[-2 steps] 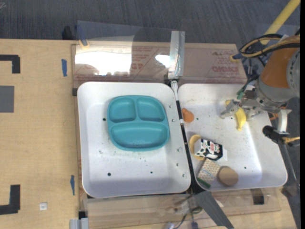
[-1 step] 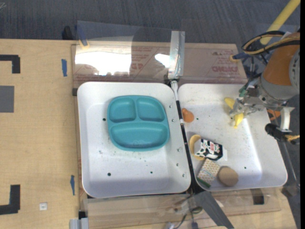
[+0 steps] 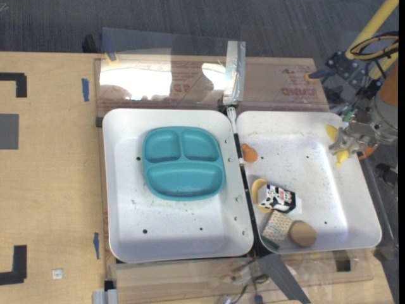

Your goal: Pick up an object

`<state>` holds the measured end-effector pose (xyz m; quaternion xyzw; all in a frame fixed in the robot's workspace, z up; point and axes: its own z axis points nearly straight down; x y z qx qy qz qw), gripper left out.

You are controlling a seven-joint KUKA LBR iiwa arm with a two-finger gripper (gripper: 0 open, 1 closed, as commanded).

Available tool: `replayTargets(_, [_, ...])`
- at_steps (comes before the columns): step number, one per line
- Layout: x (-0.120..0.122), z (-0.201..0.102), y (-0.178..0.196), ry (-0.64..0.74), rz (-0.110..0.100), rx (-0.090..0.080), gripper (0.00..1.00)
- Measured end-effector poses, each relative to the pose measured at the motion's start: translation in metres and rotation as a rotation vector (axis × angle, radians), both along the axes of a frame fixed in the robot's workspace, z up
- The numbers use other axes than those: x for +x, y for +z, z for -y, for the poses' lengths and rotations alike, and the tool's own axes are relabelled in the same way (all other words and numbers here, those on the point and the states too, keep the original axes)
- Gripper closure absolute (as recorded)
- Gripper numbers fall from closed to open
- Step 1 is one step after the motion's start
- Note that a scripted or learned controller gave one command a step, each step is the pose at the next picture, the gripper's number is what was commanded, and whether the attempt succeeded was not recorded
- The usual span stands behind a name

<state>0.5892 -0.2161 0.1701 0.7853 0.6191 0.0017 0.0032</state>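
Note:
My gripper hangs over the right rim of the right bin. It is shut on a yellow object, whose two ends stick out above and below the fingers. On the bin floor at the front left lie a black-and-white patterned object, a yellow curved piece, a checked packet and a brown round object. A small orange object sits by the divider between the bins.
The left bin holds a teal divided plate. A clear panel with a taped post stands behind the bins. Cables and a yellow hose run at the far right beside the arm.

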Motion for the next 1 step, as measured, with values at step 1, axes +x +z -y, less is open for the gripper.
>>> replayTargets(1, [0.0245, -0.0457, 0.0283, 0.06, -0.002, 0.001, 1.0])
